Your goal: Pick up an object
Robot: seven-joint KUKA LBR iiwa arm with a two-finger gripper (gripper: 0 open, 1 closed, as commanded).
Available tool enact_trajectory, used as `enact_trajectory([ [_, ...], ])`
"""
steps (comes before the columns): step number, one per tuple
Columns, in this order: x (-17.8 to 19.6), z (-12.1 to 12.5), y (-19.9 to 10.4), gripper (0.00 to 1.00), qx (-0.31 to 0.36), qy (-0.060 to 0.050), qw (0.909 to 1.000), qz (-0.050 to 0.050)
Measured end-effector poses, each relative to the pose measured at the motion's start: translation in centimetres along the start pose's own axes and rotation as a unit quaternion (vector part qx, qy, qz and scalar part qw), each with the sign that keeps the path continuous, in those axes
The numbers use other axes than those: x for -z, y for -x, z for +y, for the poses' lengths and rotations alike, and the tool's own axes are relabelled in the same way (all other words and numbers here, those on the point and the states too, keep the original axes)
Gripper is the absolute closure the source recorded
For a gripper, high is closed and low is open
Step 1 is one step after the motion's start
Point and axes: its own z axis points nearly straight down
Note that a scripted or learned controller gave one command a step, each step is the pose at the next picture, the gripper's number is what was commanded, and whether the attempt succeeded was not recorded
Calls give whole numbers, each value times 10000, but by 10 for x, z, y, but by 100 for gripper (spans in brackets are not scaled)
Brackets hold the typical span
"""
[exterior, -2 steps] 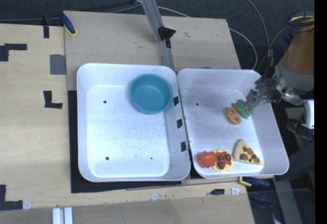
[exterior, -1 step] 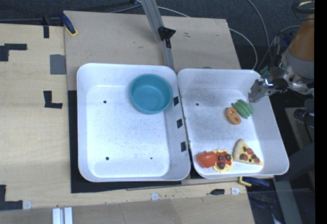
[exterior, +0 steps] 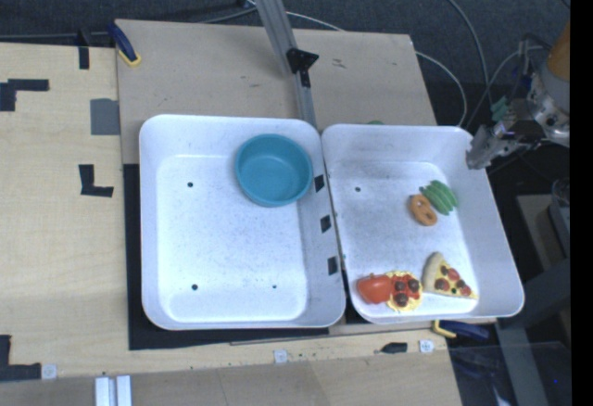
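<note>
We see the hand (exterior: 484,150) poised over the right white bin's (exterior: 375,163) far right corner; we cannot tell its state. Inside lie a green-and-orange toy (exterior: 432,202) mid-right, and a red toy (exterior: 375,287) touching a round pizza toy (exterior: 403,290), and a pizza wedge (exterior: 448,279) along the near edge. A round blue bowl (exterior: 272,170) sits in the left white bin (exterior: 176,237).

The robot arm (exterior: 556,89) shows at the right edge of the camera view. Its upper part has an orange band, and below this the body is light grey with a rounded shape. The wrist part is darker, with some small green and teal details on its side. The pincer (exterior: 484,150) is grey metal, narrow and angular, with dull shiny faces. Thin cables run close around the wrist; their ends are too small to tell.
</note>
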Motion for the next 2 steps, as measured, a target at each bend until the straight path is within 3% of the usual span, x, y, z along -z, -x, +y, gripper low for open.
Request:
enact_trajectory([
  [2,-18,8,-105,100,16,-26,10000,9],
])
